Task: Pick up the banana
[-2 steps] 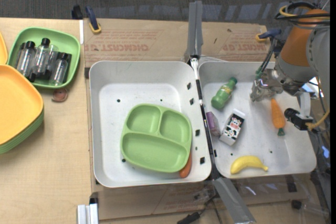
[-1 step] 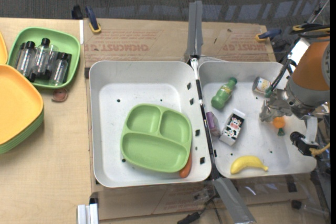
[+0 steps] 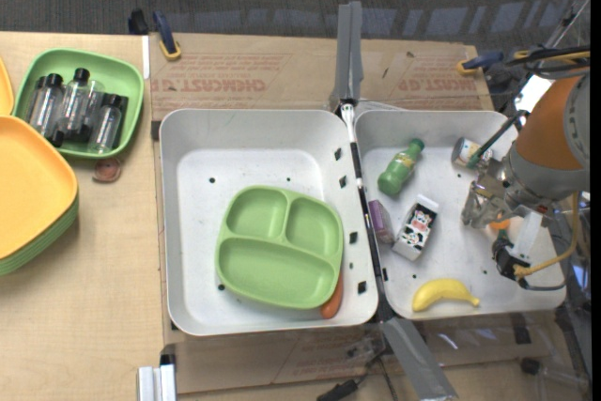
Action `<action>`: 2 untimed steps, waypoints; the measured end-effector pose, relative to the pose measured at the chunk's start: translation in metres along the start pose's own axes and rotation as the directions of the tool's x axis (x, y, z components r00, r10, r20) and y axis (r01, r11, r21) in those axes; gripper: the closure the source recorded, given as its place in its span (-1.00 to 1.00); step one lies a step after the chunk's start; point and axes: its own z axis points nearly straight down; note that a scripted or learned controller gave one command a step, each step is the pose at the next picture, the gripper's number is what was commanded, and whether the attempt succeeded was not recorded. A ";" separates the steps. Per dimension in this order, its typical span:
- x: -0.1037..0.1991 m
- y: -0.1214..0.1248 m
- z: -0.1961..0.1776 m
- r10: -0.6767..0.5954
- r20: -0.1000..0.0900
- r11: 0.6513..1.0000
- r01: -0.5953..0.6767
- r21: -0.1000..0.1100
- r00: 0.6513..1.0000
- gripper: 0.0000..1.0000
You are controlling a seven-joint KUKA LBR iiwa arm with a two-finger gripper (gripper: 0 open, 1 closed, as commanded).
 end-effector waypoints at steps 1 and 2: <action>0.003 -0.014 0.001 0.193 0.001 0.981 -0.193 0.002 0.981 1.00; 0.008 -0.019 0.000 0.470 0.000 0.883 -0.470 -0.001 0.883 1.00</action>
